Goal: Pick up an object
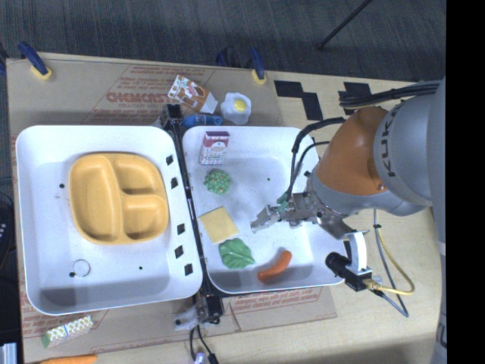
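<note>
Hovering low inside the right bin, the end effector sits near the bin's middle, toward its right wall; whether it is open or closed cannot be told at this angle, and nothing is seen held. Candidate objects lie in the same bin: an orange sausage near the front edge, just below the end effector; a green leaf and a yellow cheese slice toward the left wall; a green pea cluster and a red-and-white carton toward the back-left corner. The sausage appears the nearest target. Recommended practice: centre squarely over it, align across its narrow width, and descend straight. Risk noted: the front wall lies close by, and a skewed approach could roll the piece aside.
</note>
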You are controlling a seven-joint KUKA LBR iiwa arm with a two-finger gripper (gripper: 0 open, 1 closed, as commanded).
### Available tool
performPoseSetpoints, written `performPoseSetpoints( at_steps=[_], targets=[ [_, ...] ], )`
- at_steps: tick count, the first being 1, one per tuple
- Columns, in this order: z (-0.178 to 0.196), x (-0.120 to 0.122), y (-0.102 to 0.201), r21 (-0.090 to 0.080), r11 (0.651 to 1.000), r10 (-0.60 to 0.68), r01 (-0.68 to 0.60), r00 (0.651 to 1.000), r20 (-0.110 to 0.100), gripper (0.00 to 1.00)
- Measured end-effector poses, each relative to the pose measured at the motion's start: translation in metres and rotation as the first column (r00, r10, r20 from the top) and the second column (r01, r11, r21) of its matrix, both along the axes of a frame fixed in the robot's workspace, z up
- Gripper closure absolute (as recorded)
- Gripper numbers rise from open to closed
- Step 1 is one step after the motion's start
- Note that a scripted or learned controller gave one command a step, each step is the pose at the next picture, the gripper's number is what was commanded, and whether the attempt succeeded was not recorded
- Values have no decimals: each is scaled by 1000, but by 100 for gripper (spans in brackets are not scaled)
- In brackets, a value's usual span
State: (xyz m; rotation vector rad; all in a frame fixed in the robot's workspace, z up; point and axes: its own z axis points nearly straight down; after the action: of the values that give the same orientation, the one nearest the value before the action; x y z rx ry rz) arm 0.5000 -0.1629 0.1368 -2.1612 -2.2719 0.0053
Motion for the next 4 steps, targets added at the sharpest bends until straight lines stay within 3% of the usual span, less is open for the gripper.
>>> performPoseSetpoints(
  at_steps=[1, 2, 3, 4],
  targets=[
    [-46, -24, -31, 1, 991, 135, -135, 991, 2, 0],
    [-36, -24, -30, 2, 990, 139, -139, 990, 1, 100],
    [-36, -24, -30, 2, 990, 139, -139, 990, 1, 0],
    [-43, -24, -22, 2, 929, 370, -370, 929, 4, 0]
  ],
)
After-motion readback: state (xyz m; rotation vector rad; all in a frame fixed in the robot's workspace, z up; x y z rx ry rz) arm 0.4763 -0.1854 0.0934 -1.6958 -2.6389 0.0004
